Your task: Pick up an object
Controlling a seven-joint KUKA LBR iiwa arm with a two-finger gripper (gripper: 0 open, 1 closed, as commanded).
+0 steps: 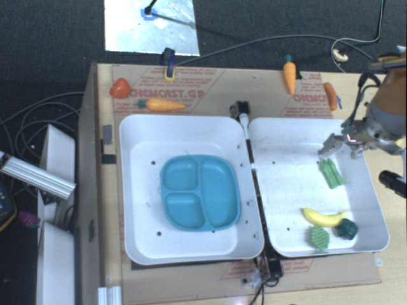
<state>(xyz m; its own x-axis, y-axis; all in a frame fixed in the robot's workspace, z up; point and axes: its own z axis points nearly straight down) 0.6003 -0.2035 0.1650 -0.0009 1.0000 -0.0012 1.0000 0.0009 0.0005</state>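
Over the right bin (381, 230) the hand (343, 142) hovers near its far edge — whether it is wide or narrow I cannot tell. Just below it lies a green object (331, 173); a banana (323, 217), green ball (318, 237) and dark broccoli (347, 229) sit nearer. Left bin (137, 170) holds a blue tray (198, 191).

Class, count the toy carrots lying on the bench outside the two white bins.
3: one carrot behind the left bin, one and another behind the right bin. None seem hidden.
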